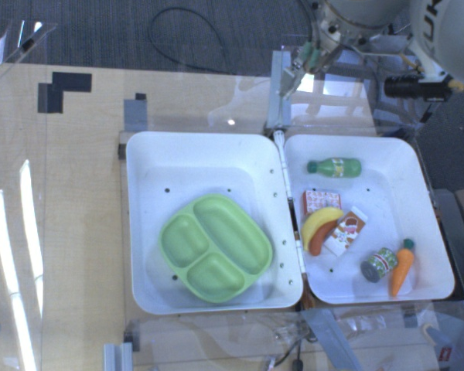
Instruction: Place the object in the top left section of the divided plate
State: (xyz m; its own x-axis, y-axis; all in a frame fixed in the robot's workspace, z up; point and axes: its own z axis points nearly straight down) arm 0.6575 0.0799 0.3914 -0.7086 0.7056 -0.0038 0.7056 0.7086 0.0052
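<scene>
We note the grey arm (417,6) entering at the upper right, its orange band above the wrist and the white letters "UK" legible on its casing; the gripper (305,59) hangs over the bench beyond the far rims of the bins, and we cannot tell how it is set. Below and left of the gripper lies the left bin (139,207), holding the green divided plate (216,246), which has three sections and sits tilted on the bin floor. Below the gripper and slightly right lies the right bin (429,207), touching the left one along a shared rim. In it, nearest the gripper, a green bottle (334,167) lies on its side with a yellowish label, the writing too small to read. Farther from the gripper, a yellow banana (319,224) touches a reddish sausage (319,239) and lies just beside a red-and-white box (322,200) with blurred print. A small white-and-red carton (345,232) rests against them, its lettering unreadable. Farthest down, an orange carrot (401,267) lies beside a small can (380,264) whose label is illegible.
</scene>
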